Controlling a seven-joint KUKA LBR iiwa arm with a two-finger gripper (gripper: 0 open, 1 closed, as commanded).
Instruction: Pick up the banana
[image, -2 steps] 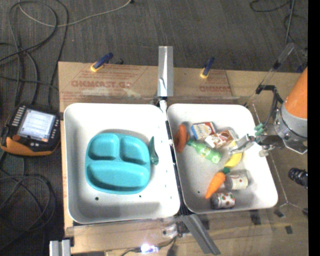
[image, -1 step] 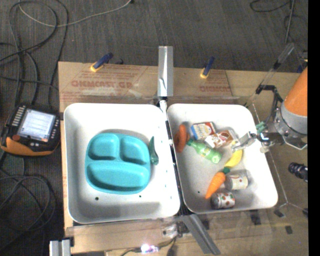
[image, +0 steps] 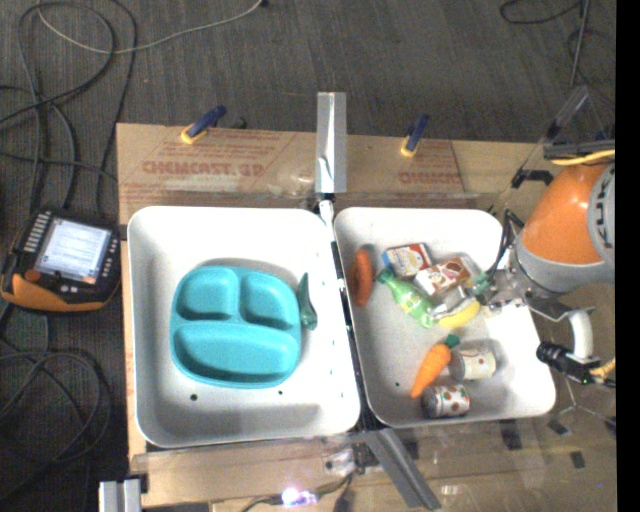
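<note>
The gripper (image: 487, 291) sits low in the right bin (image: 520, 395), just beside the banana (image: 459, 315); its jaw state cannot be told, seemingly hidden by clutter.

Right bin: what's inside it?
Right bin holds the banana beside the gripper, a green bottle, two carrots, small boxes and two cans. Whatever lies under that pile is hidden.
</note>
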